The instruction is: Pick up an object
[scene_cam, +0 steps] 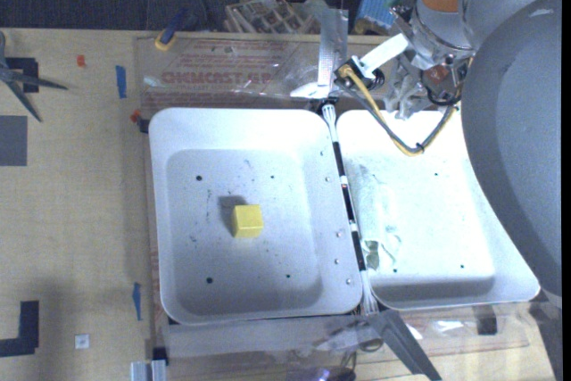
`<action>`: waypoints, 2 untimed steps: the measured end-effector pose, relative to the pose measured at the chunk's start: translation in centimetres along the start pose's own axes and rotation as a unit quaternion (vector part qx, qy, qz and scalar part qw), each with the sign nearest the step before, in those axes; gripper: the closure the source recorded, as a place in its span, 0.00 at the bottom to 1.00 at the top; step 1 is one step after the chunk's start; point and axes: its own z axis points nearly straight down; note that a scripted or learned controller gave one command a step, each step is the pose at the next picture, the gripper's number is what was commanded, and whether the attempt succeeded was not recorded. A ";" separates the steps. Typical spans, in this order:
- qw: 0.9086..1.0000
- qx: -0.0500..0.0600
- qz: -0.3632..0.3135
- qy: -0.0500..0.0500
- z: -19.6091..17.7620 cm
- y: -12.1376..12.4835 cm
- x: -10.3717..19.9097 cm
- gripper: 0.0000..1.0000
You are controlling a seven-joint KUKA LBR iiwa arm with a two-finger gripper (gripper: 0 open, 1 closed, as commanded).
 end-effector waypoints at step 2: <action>0.983 0.000 0.182 0.002 6.3 -5.8 1.9 1.00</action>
